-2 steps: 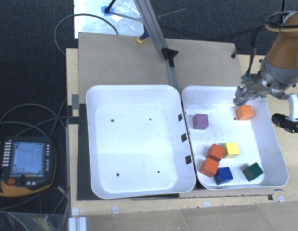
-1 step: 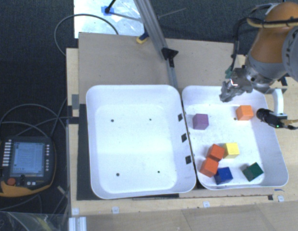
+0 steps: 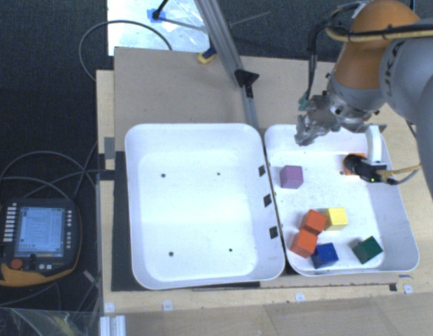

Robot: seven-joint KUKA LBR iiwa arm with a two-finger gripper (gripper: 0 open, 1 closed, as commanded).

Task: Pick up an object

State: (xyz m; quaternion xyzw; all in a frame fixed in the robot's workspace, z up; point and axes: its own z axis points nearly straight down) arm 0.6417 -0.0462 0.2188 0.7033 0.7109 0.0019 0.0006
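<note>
The right bin (image 3: 401,219) holds several cubes. A purple cube (image 3: 292,176) sits alone in its far left part. Toward the near edge cluster two orange cubes (image 3: 315,221) (image 3: 304,243), a yellow cube (image 3: 336,218), a blue cube (image 3: 324,255) and a green cube (image 3: 368,249). My gripper (image 3: 306,134) hangs over the bin's far edge, above and slightly right of the purple cube, and it carries nothing that I can see.
The left bin (image 3: 136,187) lies beside the right one, joined by black clips (image 3: 266,200). A slanted metal pole (image 3: 223,40) crosses the back of the bench. A teach pendant (image 3: 34,240) rests on the floor at far left.
</note>
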